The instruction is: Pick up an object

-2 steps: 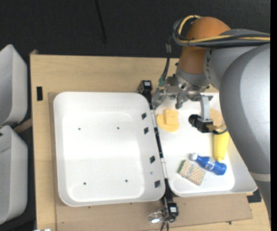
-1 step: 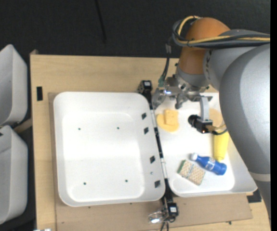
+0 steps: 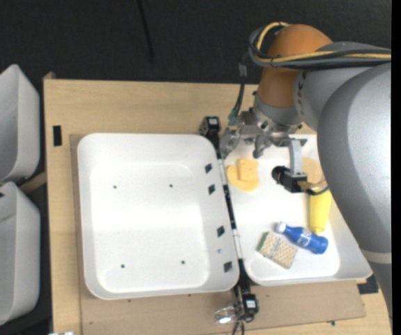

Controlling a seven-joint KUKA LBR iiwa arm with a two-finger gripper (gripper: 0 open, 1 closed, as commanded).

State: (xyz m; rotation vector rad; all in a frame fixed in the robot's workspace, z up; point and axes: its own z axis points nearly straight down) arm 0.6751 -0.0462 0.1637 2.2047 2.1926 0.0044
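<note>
**1. current state**
the grey arm with an orange band reaches in from the right. it holds the gripper over the far end of the right shallow white bin, close to the wall it shares with the left shallow white bin. this view does not show whether the gripper is spread or pressed together. no object can be seen in its grasp.

**2. object positions**
- pale yellow rounded soft lump: on the floor of the right bin, just on the near side of the gripper and close to the left wall.
- yellow cylindrical tube: lies at the right side of the same bin, partly under the arm.
- blue plastic bottle with a white cap: lies on its side at the near end.
- tan and green speckled square pad: just beside the cap end of the blue bottle. contact between the two cannot be confirmed.

**3. step in hand**
judged from this layout, the task is at the approach step. the gripper is placed above the bin and no grasp has been made. the yellow lump is the closest candidate and stands apart from the other objects.

**4. next move**
- centre the gripper over the yellow lump with a small shift toward the near side.
- descend to the bin floor.
- grip the lump and lift it.

keep clear of the left wall on the way down. the lump looks soft and may deform under grip.
</note>
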